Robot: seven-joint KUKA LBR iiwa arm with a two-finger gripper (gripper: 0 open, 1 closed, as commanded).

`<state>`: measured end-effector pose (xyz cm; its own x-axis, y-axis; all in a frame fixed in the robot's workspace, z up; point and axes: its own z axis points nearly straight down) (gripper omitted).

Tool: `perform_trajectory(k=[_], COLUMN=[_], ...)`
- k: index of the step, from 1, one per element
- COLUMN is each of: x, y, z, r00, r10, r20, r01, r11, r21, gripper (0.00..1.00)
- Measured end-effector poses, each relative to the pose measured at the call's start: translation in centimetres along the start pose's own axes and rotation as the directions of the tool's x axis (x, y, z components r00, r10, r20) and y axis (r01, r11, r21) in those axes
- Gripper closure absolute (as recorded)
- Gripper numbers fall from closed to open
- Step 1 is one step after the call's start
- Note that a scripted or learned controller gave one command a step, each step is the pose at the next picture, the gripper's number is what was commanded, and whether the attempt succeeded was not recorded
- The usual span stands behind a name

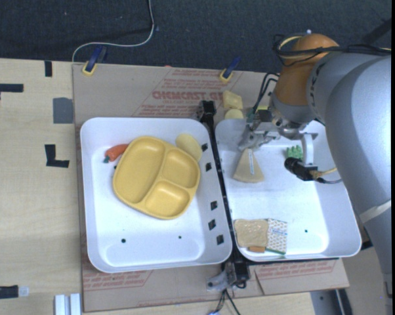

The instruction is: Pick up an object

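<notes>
The small orange carrot-shaped piece (116, 151) in the left bin lies partly hidden under the rim of the yellow three-compartment plastic tray (157, 176). The claw (253, 138) hangs over the top of the tan wedge-shaped piece (247, 168), and its fingertips are too small and blurred to read. The grey arm (355, 130) covers the right bin's far corner and is cut off by the right edge

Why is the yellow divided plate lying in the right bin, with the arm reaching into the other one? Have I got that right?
Not quite. The camera view shows the yellow divided plate in the left bin. The arm reaches into the other one, the right bin, with its gripper above a tan wedge-shaped object.
</notes>
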<state>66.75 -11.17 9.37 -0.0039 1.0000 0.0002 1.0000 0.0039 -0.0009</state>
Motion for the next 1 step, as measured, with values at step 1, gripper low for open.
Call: perform_trajectory(k=[1], x=[-0.01], y=[0.0], z=[-0.01], r00=[1.0], r10=[0.0], r20=[0.001], r01=[0.0], r11=[1.0], r21=[0.0], gripper=[0.0])
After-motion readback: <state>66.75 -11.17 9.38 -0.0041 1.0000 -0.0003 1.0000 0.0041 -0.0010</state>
